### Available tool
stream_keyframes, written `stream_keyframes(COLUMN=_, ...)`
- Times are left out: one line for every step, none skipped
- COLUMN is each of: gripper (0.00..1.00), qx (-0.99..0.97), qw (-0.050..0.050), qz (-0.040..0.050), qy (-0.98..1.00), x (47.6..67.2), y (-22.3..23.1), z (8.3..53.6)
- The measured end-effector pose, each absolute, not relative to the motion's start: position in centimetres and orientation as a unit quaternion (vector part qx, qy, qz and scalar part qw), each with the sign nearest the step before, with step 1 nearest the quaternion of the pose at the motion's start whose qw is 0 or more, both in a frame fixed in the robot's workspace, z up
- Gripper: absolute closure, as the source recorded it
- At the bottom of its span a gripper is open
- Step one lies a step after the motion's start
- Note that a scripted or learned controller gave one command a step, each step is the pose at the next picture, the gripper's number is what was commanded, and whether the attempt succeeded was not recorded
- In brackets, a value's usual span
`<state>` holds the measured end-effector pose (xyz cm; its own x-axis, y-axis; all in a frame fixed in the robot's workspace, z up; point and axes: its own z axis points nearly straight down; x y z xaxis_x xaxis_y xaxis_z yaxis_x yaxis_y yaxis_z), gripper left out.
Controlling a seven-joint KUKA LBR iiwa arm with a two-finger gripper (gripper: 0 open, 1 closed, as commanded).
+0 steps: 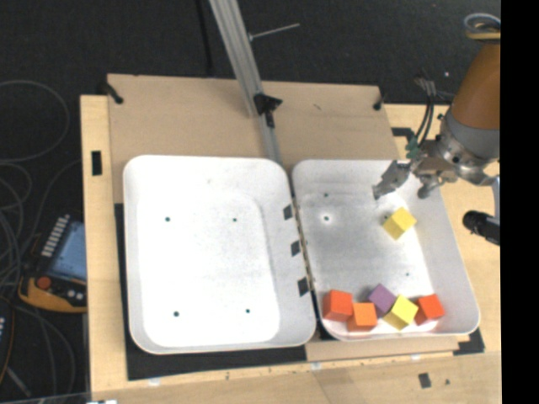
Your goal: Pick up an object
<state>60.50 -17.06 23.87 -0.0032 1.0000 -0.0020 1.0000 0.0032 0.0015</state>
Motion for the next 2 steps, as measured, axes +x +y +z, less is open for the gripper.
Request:
stream_keyframes(gripper=0.00, qx=0.706, qw=-0.002, qz=-0.0012, qy=0.709, x=57.1, y=-14.0, z=19.7)
stream_keyframes(gripper=0.00, qx=0.708, qw=0.005, qz=0.0006, qy=0.706, x=59.1, y=-20.1, z=25.2)
